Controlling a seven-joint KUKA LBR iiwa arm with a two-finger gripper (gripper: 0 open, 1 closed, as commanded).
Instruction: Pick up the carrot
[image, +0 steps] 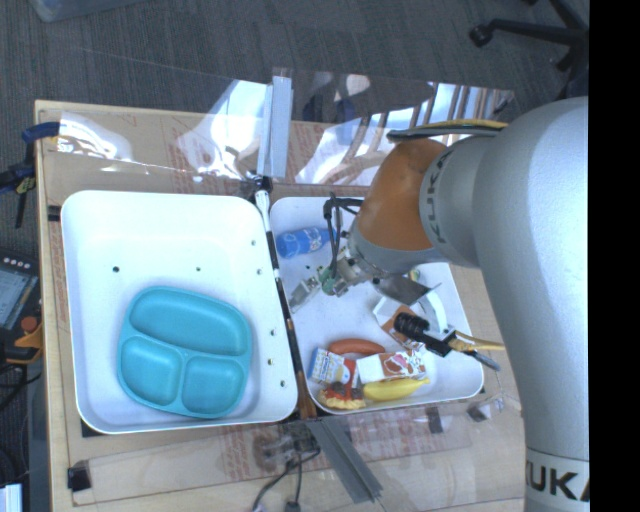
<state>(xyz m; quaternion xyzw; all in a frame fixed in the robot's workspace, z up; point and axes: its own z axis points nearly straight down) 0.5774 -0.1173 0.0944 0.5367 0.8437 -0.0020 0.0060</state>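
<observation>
A: Where is the hand (335, 280)?

B: Low inside the right bin (455, 330), under the orange wrist band. Whether it is spread or pinching anything, I cannot tell.

A: And the carrot (355, 347)?

B: Probably the orange-red piece nearer the bin's front edge than the hand, apart from it, just behind a banana (395, 388) and a small carton (332, 367). A blue bottle (300, 242) lies behind the hand.

A: How best to proceed?

B: Move frontward, centre over the carrot, descend clear of the carton.
</observation>
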